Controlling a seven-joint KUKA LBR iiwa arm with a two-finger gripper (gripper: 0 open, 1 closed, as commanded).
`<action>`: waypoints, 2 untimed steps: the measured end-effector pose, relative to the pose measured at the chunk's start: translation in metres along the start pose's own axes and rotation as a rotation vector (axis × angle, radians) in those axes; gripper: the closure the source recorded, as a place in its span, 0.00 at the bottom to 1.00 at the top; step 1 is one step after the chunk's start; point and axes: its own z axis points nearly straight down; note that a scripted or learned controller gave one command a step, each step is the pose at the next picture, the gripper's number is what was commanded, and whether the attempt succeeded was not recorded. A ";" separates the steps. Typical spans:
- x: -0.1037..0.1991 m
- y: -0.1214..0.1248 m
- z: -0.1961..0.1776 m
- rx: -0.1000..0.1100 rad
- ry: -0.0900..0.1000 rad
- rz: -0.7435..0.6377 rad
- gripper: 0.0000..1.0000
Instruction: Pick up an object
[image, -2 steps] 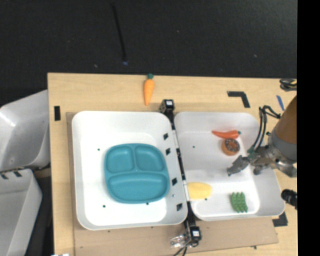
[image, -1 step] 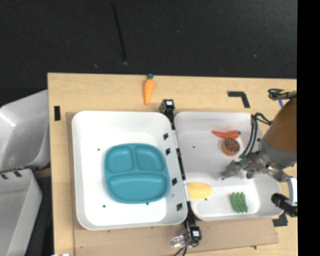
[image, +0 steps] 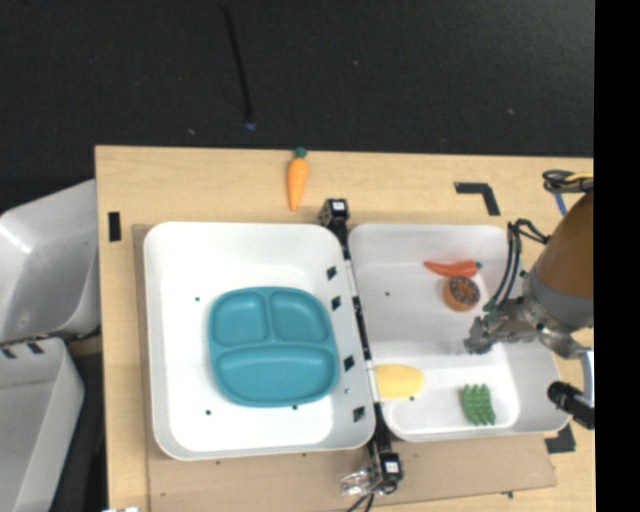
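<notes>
Four items (image: 451, 268) beside likely-empty jaws.

Arm (image: 570, 275) had an orange-brown rounded section above a grey wrist. Dark cables ran down its left side. Gripper (image: 483, 335) was grey metal and small, detail too blurred to read.

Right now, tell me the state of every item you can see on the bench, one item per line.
Carrot: lying on the bench, outside both bins.
Blue divided plate: flat in the left bin.
Red chili: lying in the right bin.
Round brown piece: just below the chili.
Yellow piece: by the right bin's left wall.
Green piece: lying near the front.
Gripper: low over the right bin, holding nothing visible.
</notes>
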 end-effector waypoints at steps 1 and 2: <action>0.006 0.003 -0.047 -0.003 0.000 -0.010 1.00; 0.005 0.005 -0.101 -0.003 -0.001 -0.010 1.00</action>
